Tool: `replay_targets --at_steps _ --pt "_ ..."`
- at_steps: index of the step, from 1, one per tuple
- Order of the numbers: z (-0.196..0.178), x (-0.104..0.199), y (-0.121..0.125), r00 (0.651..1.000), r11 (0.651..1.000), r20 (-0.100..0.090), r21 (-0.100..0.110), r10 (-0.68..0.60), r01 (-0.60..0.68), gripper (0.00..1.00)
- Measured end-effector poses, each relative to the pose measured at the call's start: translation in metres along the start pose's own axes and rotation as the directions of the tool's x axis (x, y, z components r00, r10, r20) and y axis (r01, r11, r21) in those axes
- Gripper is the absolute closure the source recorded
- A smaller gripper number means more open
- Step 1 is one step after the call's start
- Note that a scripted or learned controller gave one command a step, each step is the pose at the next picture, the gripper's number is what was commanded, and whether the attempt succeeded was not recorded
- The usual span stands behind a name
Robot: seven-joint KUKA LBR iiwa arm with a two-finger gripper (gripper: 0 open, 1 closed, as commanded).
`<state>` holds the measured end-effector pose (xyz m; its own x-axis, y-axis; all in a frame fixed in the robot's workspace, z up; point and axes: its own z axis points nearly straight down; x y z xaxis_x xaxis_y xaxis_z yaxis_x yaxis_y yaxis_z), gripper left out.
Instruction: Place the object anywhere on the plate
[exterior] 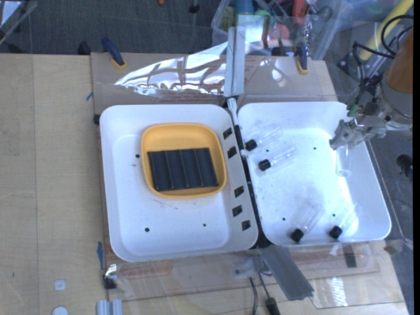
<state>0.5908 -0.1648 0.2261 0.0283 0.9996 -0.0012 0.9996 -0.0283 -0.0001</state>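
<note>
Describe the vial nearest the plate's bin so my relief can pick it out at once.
Start at the right bin, beside the one holding the yellow plate. Along its left wall, near the divider, two clear black-capped vials lie close together. The target vial is the upper one, farther from the camera, its cap against the divider.

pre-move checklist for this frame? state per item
1. Plate reachable in the left bin: ok, yellow plate sits flat.
2. Plate surface free: not ok, a dark ribbed block covers most of it.
3. Objects available in the right bin: ok, several clear vials with black caps, e.g. one near the divider.
4. Hand position: ok, over the right bin's far right side.
5. Object held in hand: cannot tell, a clear vial seems to lie just below it.
6. Path to plate crosses the divider: cannot tell clearance.
</note>
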Motion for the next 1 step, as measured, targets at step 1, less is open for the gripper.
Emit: replay_targets --at_steps 1 --pt "-0.0002 0.0000 0.0000 1.000 1.000 0.000 0.000 0.000 0.000 0.00"
